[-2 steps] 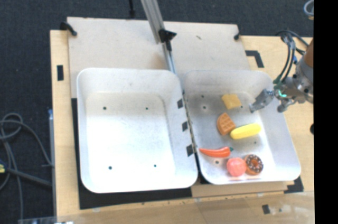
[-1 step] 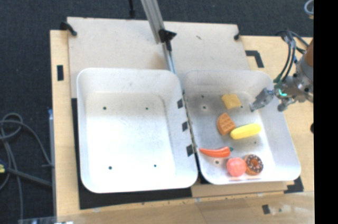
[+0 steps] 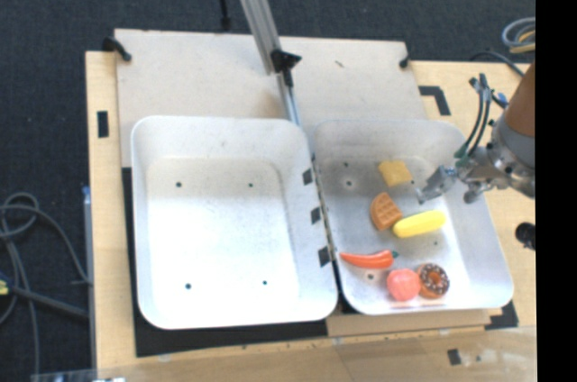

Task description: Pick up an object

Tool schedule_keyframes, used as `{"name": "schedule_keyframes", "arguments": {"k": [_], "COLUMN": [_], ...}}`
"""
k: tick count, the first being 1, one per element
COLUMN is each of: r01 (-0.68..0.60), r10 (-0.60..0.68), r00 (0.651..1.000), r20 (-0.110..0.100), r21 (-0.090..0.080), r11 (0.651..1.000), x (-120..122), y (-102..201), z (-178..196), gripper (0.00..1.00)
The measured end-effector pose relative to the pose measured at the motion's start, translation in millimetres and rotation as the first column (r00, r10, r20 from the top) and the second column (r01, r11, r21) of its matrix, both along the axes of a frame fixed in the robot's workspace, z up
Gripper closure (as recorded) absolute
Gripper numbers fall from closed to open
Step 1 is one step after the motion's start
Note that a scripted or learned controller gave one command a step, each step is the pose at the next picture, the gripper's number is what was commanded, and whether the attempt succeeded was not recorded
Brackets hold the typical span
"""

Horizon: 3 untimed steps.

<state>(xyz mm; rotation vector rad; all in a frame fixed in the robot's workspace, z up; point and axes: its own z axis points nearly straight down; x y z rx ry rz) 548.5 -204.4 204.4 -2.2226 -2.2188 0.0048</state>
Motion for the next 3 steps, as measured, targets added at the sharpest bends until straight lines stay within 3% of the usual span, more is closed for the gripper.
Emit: {"name": "schedule_keyframes", "arguments": {"k": [2,3], "r01": [0.002,0.008], "r10": [-0.002,-0.008], "r00": [1.0,1.0], "r20": [0.006,0.013], "r21": [0.002,-0.002], "r11": [1.0,1.0], "x": [5,7], "y": [0,-3], "z": [-99,-85], "gripper": [0.0,1.0]}}
